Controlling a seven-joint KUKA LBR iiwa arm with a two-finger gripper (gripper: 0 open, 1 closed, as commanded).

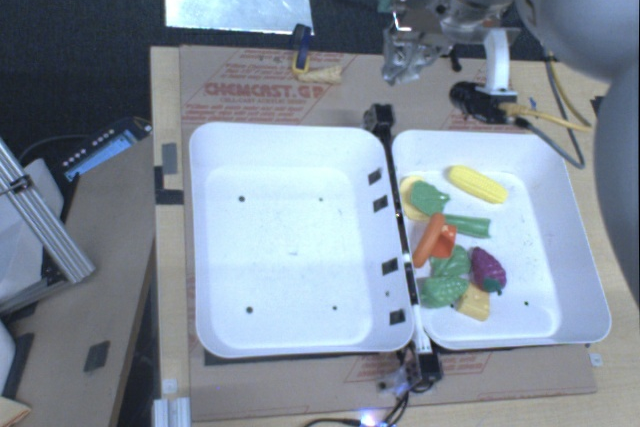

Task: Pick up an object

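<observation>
Toy vegetables heaped in the right bin (560,215), near its left wall: corn cob (477,183) at the back, orange carrot (433,240) in the middle, purple eggplant (488,267) beside it, green pieces around; left bin (215,215) alongside; gripper (405,65) raised above the bench behind both bins, holding nothing; whether open or closed, impossible to tell.

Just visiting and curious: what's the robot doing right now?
Gripper up above the bins, nothing in it. Toy food piled in right bin. Nothing blocking.
</observation>
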